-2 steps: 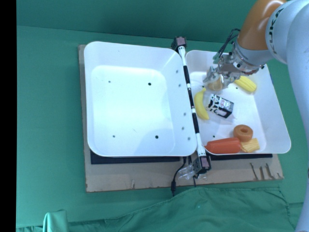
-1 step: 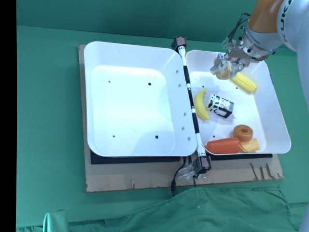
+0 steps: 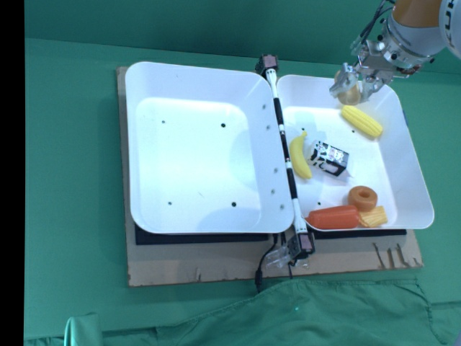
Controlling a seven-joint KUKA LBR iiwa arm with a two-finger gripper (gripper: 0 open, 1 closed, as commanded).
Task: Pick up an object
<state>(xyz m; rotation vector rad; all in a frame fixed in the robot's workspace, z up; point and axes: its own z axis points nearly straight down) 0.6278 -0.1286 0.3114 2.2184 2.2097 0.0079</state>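
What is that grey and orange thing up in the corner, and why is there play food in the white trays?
That is a robot arm, reaching in from the right. The camera looks down from above at a slant. At the arm's tip is its end effector, the part that grabs, and a small tan object sits between its fingers, lifted over the right bin. In that bin lie a corn cob, a banana, a black and white carton, an orange ring, a carrot and a yellow piece. The left bin is next to it.
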